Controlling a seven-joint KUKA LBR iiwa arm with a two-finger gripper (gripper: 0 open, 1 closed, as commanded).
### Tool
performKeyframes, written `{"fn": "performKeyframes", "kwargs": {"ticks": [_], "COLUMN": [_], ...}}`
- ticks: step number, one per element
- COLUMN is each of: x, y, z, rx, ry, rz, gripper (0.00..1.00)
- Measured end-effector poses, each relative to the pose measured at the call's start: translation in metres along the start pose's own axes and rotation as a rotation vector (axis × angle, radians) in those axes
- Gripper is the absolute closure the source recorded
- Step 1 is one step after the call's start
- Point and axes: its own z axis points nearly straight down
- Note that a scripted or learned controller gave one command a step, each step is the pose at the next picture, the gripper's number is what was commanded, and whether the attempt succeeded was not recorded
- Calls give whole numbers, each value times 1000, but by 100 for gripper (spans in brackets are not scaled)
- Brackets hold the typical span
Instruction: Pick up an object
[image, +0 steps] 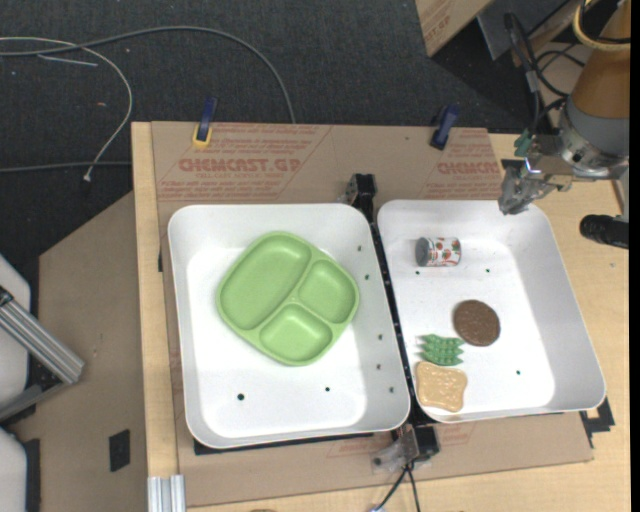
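1. While the arm hangs at the far right corner of the right bin, its gripper sits just above that bin's far rim, well apart from everything inside; nothing is in its grasp, and whether it is spread or closed I cannot tell from this slanted view.
2. Candidates for picking all lie in the right bin: a small can on its side toward the far left part, a brown round cookie near the middle, a green toy just left of and nearer than the cookie, and a tan toast piece at the near left, touching or almost touching the green toy.
3. Over in the left bin rests a green divided plate, turned at an angle.
4. Judging by this, the step in hand is the approach: no object has been chosen or reached yet.
5. Next, the gripper would need to travel left and nearer over one item, then descend. The can looks the closest target and stands apart from its neighbours; the flat cookie and toast seem harder to pinch.
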Motion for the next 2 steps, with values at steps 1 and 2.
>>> {"fn": "performKeyframes", "kwargs": {"ticks": [1, 2], "x": [0, 48], "y": [2, -8], "z": [-50, -49], "rx": [0, 9], "ry": [0, 3], "rz": [1, -2], "gripper": [100, 100]}}
